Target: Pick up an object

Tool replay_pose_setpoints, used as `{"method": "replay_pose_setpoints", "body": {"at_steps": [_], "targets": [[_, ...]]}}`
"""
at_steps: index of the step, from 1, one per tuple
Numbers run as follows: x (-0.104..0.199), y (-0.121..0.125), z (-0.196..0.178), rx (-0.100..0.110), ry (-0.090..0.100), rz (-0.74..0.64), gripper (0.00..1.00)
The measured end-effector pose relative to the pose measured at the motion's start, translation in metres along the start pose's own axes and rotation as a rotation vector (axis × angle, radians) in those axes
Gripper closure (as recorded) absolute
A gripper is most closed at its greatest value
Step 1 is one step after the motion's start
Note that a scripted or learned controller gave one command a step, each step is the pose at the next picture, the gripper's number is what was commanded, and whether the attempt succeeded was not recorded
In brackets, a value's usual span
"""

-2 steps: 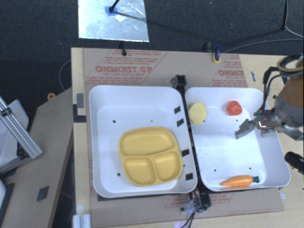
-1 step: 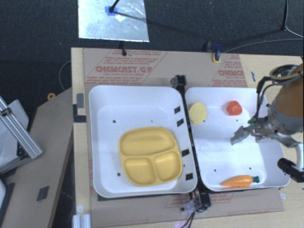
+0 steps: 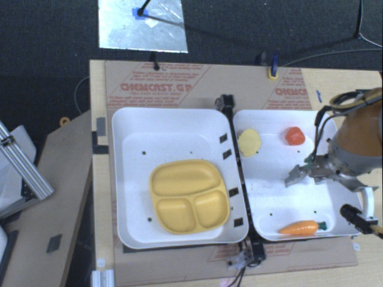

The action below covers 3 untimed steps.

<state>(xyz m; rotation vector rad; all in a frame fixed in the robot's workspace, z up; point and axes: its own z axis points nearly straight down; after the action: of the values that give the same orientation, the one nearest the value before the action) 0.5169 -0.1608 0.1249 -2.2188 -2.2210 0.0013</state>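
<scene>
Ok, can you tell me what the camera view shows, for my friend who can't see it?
A robot arm's end effector hangs over the right white bin, which holds a carrot, a red tomato and a yellow disc. The left bin holds a yellow divided plate.

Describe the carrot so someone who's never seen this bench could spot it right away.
Look at the right-hand white bin, the one the arm reaches into. Along its near edge, at the bottom right, lies the carrot: long, orange, with a small green tip. The red piece and the yellow disc at the far side are both round.
</scene>
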Motion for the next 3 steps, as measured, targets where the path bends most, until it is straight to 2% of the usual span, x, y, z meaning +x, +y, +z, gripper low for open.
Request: {"method": "replay_pose_setpoints", "body": {"at_steps": [1, 2, 3], "targets": [[0.0, 0.001, -0.013, -0.005, -0.002, -0.001, 1.0], [-0.01, 0.008, -0.066, -0.008, -0.003, -0.003, 1.0], [-0.01, 0.009, -0.083, -0.005, -0.002, -0.003, 1.0]]}}
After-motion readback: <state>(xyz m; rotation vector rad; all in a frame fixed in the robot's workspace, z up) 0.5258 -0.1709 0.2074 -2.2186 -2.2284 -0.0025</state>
